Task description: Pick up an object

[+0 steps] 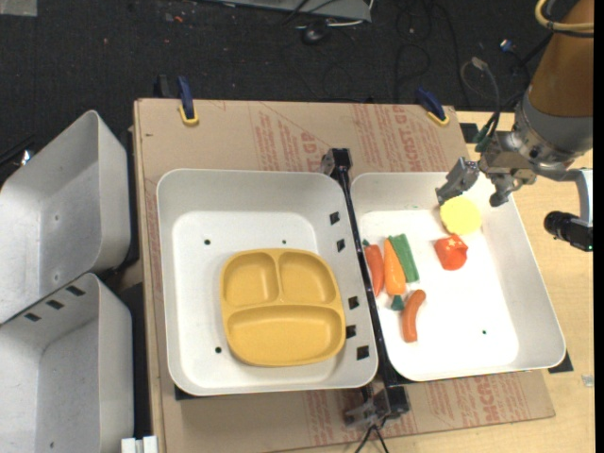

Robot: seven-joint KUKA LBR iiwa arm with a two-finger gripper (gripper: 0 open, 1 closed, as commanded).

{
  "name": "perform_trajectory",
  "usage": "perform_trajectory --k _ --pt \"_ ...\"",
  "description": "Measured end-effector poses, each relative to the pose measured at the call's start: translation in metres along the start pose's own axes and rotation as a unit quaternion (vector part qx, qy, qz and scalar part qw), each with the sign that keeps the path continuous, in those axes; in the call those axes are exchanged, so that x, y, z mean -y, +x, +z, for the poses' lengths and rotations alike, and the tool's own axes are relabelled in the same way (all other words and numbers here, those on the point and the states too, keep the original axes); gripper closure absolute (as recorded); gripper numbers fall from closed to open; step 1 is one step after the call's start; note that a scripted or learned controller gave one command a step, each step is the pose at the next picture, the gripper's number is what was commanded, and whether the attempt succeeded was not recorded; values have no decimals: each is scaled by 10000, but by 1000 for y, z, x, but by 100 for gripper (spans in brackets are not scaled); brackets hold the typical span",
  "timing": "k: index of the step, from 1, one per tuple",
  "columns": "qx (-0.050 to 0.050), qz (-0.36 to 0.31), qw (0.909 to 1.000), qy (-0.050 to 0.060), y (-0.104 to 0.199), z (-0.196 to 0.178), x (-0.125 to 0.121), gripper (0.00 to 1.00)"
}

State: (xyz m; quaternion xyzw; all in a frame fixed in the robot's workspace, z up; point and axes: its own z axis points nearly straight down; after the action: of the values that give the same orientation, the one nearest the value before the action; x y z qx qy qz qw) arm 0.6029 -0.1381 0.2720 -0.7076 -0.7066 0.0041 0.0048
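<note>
The gripper hangs over the far edge of the right bin, its fingers spread apart on both sides of a yellow round object, which lies below them near the bin's far wall. Nothing is clamped yet. To grasp well, the arm should probably go straight down (keeping the object centred between the fingers) and close only when low enough, avoiding the red piece just beside it. The yellow tray sits in the left bin.

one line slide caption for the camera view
Gripper open over a yellow object in the right bin; yellow tray in the left bin.
</note>
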Motion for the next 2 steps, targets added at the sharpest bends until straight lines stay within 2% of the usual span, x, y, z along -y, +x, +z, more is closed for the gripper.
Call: perform_trajectory --k 1,2 --pt "9 -10 10000 -63 0 -8 -2 0" --pt "3 1 10000 -34 -7 54 -2 0"
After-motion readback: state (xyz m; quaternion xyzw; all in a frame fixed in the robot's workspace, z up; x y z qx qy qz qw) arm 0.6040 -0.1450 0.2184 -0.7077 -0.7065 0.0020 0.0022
